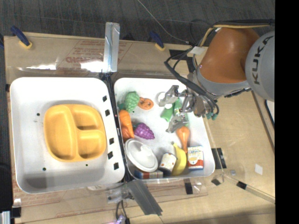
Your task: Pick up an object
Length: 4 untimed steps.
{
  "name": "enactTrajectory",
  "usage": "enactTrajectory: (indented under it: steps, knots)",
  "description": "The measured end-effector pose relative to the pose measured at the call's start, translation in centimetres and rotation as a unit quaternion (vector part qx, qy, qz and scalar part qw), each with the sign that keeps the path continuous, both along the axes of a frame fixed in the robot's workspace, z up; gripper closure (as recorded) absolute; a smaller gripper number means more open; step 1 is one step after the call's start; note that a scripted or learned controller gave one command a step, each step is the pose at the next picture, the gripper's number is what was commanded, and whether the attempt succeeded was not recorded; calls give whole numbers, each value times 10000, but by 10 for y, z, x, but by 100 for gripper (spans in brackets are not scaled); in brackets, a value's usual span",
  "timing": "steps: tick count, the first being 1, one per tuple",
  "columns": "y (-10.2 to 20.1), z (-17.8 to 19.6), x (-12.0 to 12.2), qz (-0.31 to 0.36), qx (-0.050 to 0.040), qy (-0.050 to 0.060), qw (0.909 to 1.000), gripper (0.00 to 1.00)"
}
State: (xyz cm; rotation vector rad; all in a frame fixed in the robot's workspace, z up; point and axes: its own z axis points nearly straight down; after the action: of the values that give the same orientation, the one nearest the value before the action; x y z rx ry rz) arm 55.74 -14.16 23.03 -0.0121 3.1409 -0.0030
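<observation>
My gripper hangs over the upper right part of the right bin, its two fingers spread wide apart, so it is open. A small green object lies between the fingers, and I cannot tell whether they touch it. Just below the lower finger lies an orange carrot-like piece. Left of the gripper sit a lumpy green vegetable and a small orange item. Purple grapes lie in the middle of the bin.
An orange carrot leans on the divider. A white bowl, a can, a banana and a small carton crowd the front. The left bin holds a yellow divided plate.
</observation>
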Motion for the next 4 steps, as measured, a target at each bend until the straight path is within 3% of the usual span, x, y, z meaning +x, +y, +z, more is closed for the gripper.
enactTrajectory:
  steps: [1,2,3,4]
  knots:
    - [-65,-137,-33,-319,1,-23,9995,0]
    - [-63,-125,-30,-279,-3,-43,9996,100]
    - [-55,59,-32,-909,-12,-62,9958,100]
    - [-55,-76,-72,438,13,6,9990,100]
